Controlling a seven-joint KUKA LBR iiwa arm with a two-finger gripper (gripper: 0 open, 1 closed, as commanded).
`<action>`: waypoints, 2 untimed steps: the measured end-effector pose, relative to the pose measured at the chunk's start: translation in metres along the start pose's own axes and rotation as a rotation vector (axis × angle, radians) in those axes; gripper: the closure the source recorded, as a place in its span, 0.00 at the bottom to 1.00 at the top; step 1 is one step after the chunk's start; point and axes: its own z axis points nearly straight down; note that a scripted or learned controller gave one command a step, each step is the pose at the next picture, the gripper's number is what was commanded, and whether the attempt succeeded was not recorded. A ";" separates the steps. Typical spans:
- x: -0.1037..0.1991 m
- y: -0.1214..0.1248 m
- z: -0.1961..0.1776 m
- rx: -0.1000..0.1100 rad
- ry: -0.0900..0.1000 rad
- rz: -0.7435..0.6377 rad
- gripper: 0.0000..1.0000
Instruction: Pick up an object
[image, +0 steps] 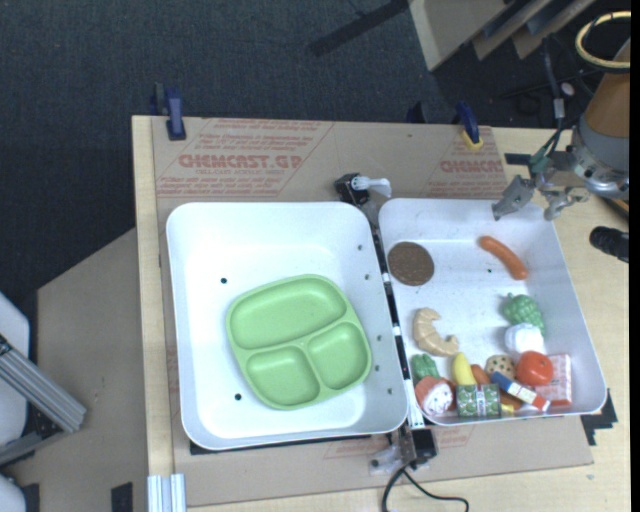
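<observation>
Two white bins sit side by side on the bench. The left bin (190, 300) holds a green divided plate (298, 341) with three sections, lying flat near the middle. The right bin (450, 225) holds the small things I could pick. A brown round cookie (411, 264) lies near its upper left corner. An orange sausage (503, 256) lies at a slant near the upper right. A tan croissant (433, 332) rests by the left wall, partway down. A green bunch of broccoli (523, 310) sits toward the right wall, with a white piece just below it. Along the bin's near edge is a crowded heap: a red tomato (534, 367), a yellow piece (463, 370), a red and white slice (436, 397) and several small packets, all touching or overlapping.

My gripper (530, 196) hangs over the upper right corner of the right bin, above its far rim. My two fingers stand apart, one toward the left and one toward the right, with nothing between them. The sausage lies near, just below me in the view. My wrist (605, 150) reaches in from the right.

Blue clamps (174, 110) pin a brown printed board (250, 155) to the bench behind the bins. A small black and white fitting (362, 187) sits at the far end of the seam between the bins. A cable (415, 480) runs off the near edge.
</observation>
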 end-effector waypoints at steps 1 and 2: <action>0.008 -0.005 0.053 0.015 0.007 0.001 0.00; 0.030 -0.012 0.059 0.012 0.006 0.000 0.00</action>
